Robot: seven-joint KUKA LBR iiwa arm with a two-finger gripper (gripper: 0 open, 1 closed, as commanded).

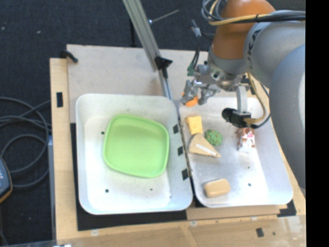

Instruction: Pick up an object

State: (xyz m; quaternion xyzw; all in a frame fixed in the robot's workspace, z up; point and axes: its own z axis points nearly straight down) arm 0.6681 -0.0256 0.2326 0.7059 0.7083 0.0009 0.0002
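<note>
Tool [198, 92] closed on small orange piece [190, 102], above far end of right bin [267, 181], just beyond yellow block [194, 124]. Pale surface [110, 71] bordered by dark floor [61, 14].

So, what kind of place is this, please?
Probably a robot test bench in a lab: a grey arm over two white bins, toy food such as a cheese wedge, and loose cables on dark floor.
</note>
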